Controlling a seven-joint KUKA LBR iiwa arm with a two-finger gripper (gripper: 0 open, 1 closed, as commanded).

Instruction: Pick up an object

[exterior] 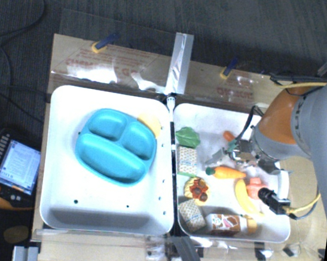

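Observation:
My gripper [227, 154] hangs low over the middle of the right bin [279, 230], below the arm's orange band [278, 120]. Just beneath it lies an orange toy carrot [230, 173] with a green end, close to the gripper's tip; whether they touch is unclear. A green leafy toy [188, 137] rests to the gripper's left. To its right lie a yellow banana [242, 196] and a small pink item [255, 184]. Nothing is visibly held.
Near the right bin's front lie a brown bottle [226, 223], a wrapped packet [191, 215], a round pizza-like toy [197, 189] and a patterned card [187, 158]. The left bin [57, 196] holds a blue divided plate [118, 144] and a yellow piece [150, 124].

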